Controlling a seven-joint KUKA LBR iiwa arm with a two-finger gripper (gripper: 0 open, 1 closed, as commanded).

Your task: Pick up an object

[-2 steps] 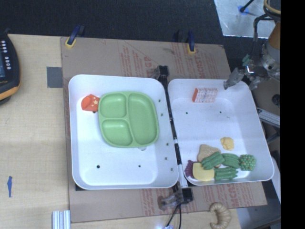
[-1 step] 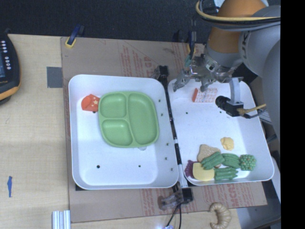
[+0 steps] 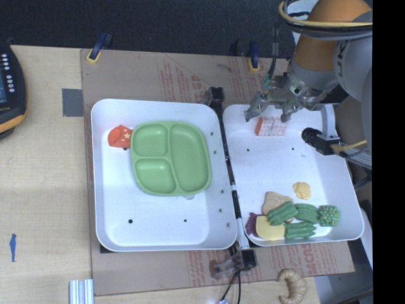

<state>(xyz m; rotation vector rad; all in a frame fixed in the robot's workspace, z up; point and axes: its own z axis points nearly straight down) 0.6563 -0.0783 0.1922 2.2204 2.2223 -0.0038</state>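
Brown cardboard [image 3: 158, 75] underlies two shallow white plastic bins. Over the right bin's [image 3: 329, 176] far edge, the two-finger metal gripper [image 3: 272, 111] hangs spread wide, grasping nothing. A small white-and-red card-like packet [image 3: 271, 127] lies just below the fingers, so I would descend straight, straddle it, then close.

Fixed overhead camera, slanted downward, both white bins [image 3: 101, 170] in frame

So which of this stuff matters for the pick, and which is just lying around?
For the pick:
gripper
red-and-white packet beneath it
toy food pile
red piece
green divided plate

Lying about:
blue clamps
handheld controller
curled brown piece outside the bins
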